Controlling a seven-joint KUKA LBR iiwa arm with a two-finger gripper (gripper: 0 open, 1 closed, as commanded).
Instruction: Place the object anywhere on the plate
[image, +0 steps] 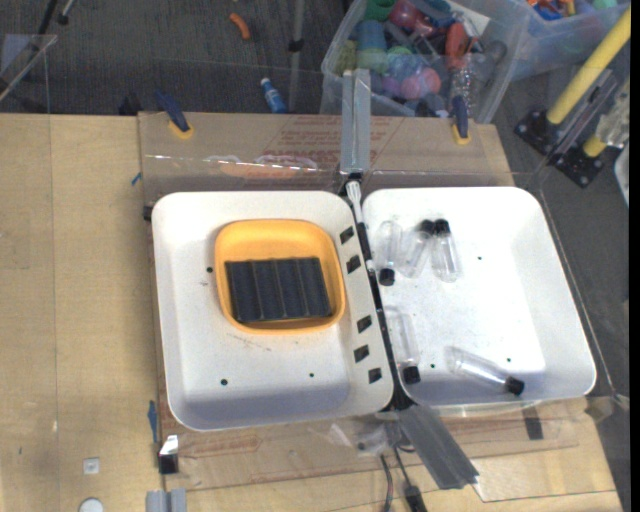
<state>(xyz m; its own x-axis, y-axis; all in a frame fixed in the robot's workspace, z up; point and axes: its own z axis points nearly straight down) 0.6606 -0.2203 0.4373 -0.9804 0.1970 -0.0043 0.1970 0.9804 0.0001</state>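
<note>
**Ribbed black block lies on the orange plate in the left bin**

Start at the left, where you see the bare wooden bench (70, 300). Next comes the left bin (180, 300), white and shallow. The orange plate (235, 240) sits in its upper middle, well clear of the bin walls. The task's thing, a black ribbed block (277, 290), lies flat on that plate. It is a little below the plate's centre, with its long side running left to right and its whole outline inside the orange rim.

Between the bins you find the raised divider (362, 290), with a row of small black marks down its left face.

The right bin (540, 300) holds clear vials with black caps, all lying down. One vial (402, 345) lies close along the divider with its cap toward you. Two more (437, 245) lie side by side near the bin's top. Another (484, 372) lies slanted near the front edge, its cap pointing right.

Behind the bins stands a clear tub of coloured toys (420, 50), and a yellow bar (595, 62) crosses the far right corner.

You cannot tell whether the gripper is open or closed.
</note>
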